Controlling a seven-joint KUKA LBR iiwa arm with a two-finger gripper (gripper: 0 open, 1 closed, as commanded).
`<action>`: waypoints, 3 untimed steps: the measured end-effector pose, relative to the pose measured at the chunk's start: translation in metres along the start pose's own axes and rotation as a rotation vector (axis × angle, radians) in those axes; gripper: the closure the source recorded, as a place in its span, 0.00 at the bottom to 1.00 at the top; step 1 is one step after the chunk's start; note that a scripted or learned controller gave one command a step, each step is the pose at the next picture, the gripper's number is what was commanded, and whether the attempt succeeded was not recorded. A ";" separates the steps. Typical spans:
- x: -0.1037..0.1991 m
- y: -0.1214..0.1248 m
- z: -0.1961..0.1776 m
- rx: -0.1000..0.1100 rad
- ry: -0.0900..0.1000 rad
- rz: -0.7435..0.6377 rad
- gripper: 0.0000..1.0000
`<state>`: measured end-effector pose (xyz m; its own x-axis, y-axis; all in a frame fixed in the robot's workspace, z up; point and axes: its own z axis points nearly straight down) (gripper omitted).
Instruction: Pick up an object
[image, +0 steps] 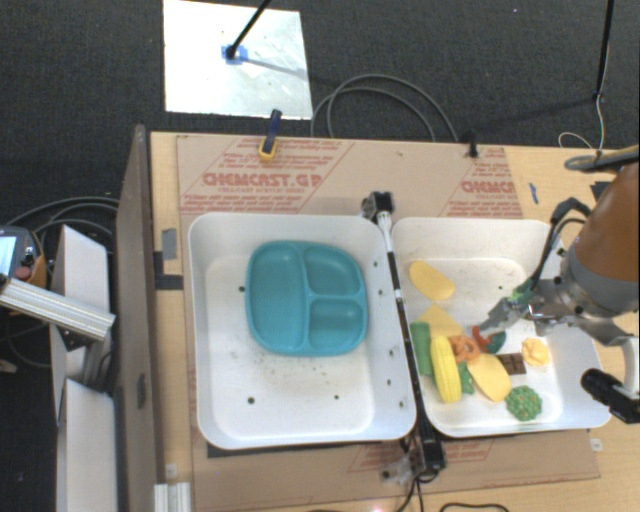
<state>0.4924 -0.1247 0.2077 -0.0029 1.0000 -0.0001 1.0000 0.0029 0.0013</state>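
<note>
Gripper (497, 328), grip unclear, seems low among crowded toy food (470, 365) in right bin (470, 240).

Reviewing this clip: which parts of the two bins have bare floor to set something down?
Left bin: bare floor in front of the teal tray. Right bin: bare along the far wall, beyond the yellow piece. Crowded: near half, around corn, broccoli and gripper.

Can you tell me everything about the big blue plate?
The blue plate is a teal tray that looks like smooth plastic, squarish with rounded corners. Raised ridges split it into three sections: one large on its left, two smaller on its right. It lies flat in the middle of the left white bin, resting on the bin's floor, nothing on it. The toy food sits in the other bin.
</note>
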 end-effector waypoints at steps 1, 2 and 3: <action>-0.031 0.008 0.126 -0.004 0.002 0.006 0.00; -0.009 0.092 0.120 -0.011 -0.003 -0.006 0.00; -0.056 0.063 0.123 0.000 0.000 0.005 0.00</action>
<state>0.5555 -0.1806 0.0847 0.0024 1.0000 -0.0005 1.0000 -0.0024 0.0012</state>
